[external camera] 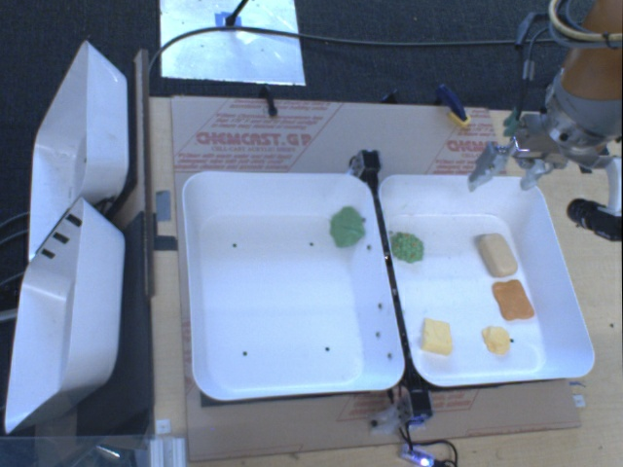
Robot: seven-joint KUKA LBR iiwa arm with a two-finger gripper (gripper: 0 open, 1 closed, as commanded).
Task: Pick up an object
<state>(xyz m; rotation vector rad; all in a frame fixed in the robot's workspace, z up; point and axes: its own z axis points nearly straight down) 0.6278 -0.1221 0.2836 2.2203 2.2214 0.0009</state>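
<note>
Bins sat side by side at frame centre, splitting the objects so one tray could feed the other. The grey two-finger gripper (508,166) hung over the upper right rim of the right shallow white bin (565,290), fingers spread apart and holding nothing. Below it lay a tan rounded block (496,254), an orange flat slab (512,300) and two yellow chunks; a green fuzzy lump (406,248) lay by the divider.

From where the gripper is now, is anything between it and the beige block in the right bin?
Nothing visible. The gripper hangs open above the far edge of the right bin, and only bare bin floor lies between it and the beige block. The orange piece lies nearer the camera.
</note>
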